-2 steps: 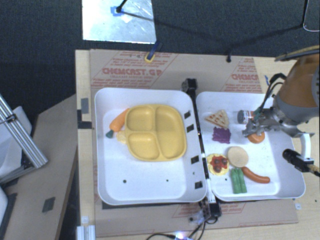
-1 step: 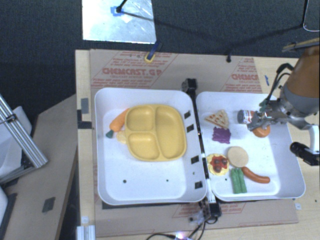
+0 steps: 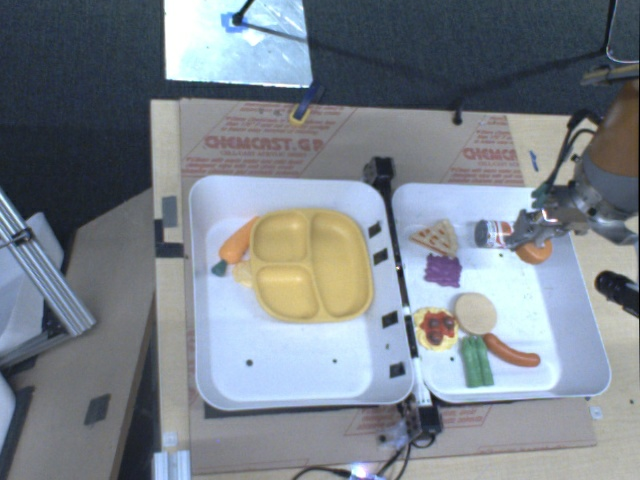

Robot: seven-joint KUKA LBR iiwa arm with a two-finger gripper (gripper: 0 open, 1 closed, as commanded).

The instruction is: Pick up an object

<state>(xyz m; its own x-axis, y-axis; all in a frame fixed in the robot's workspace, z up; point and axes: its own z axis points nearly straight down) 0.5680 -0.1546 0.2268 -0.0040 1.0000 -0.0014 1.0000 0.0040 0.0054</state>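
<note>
The end effector [image 3: 535,230] hangs low over the right bin [image 3: 580,298] at about two o'clock, just above an orange disc [image 3: 537,252] and beside a small can [image 3: 492,233] lying on its side; whether its tips are apart or together cannot be told. No object is seen between them, so the pick appears not yet made. The likeliest target, judged from position, is the orange disc or the can. A sound grasp would call for centring over one item alone and descending straight, since the two lie close together and the bin wall is near. Outward in the same bin: a pizza slice [image 3: 436,237] at eleven o'clock, a purple piece [image 3: 442,269] below it, a round bun [image 3: 476,313] near centre, a small pizza [image 3: 434,328] at eight o'clock, green beans [image 3: 476,361] and a sausage [image 3: 512,352] at six. The left bin [image 3: 230,368] holds a yellow divided plate [image 3: 305,265] with a carrot [image 3: 236,242] touching its nine o'clock edge. Both bins rest on the counter [image 3: 135,268].
</note>
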